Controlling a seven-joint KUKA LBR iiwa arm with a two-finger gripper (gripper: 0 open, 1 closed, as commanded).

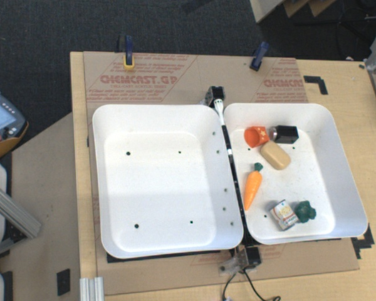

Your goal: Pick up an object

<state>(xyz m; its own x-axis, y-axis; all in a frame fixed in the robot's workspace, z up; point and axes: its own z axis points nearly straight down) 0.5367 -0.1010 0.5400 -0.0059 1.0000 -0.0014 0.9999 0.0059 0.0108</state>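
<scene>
Two white bins sit side by side on a brown cardboard sheet [175, 71] on the bench. We see the left bin [106, 168] with just bare floor showing, while the right bin [338, 168] has all the stuff. Biggest in there is the toy carrot [252, 189], lying lengthwise near the divider, green stem pointing away from us. Just above it is a tan oval block [276, 156], touching or nearly touching an orange cup [256, 136] on its side. Right of the cup sits a small black block [284, 134]. Near the front edge we've got a little printed box [282, 215] snug against a dark green lump [304, 211]. We can't tell anything about the gripper's grip from this shot, so no relation to the objects either.
</scene>
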